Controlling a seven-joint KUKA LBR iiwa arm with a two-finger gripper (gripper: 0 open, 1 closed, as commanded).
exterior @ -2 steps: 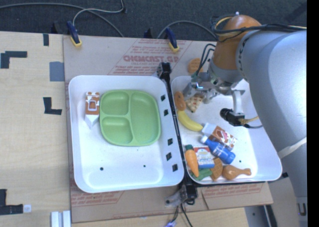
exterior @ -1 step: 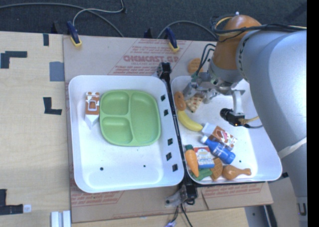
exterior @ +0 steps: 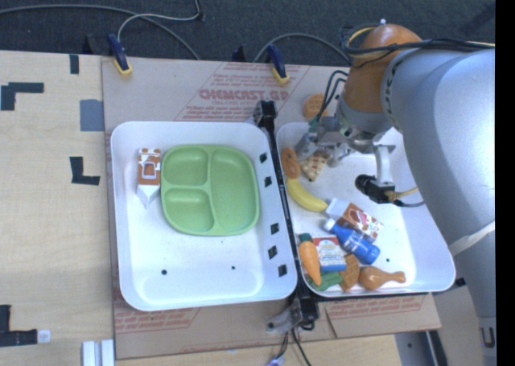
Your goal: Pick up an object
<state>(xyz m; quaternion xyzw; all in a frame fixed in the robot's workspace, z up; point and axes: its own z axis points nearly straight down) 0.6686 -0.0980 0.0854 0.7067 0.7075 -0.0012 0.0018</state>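
Note:
My gripper [exterior: 320, 147] is low over the far left part of the right bin [exterior: 418, 236], just above a tan waffle-like piece [exterior: 315, 166]. Next to it on the left lies a brown pastry [exterior: 290, 162], and a yellow banana [exterior: 305, 195] lies just in front. The arm's wrist covers the gripper's tip. Nothing shows as lifted.
Toward the right bin's front lie a carrot [exterior: 308, 261], a blue bottle [exterior: 355, 244], a red-brown packet [exterior: 360, 218], a small box [exterior: 329, 251] and a drumstick [exterior: 380, 277]. An orange item [exterior: 313, 104] sits at the far rim. The left bin [exterior: 193, 276] holds a green divided plate [exterior: 211, 189] and an orange-white box [exterior: 148, 172].

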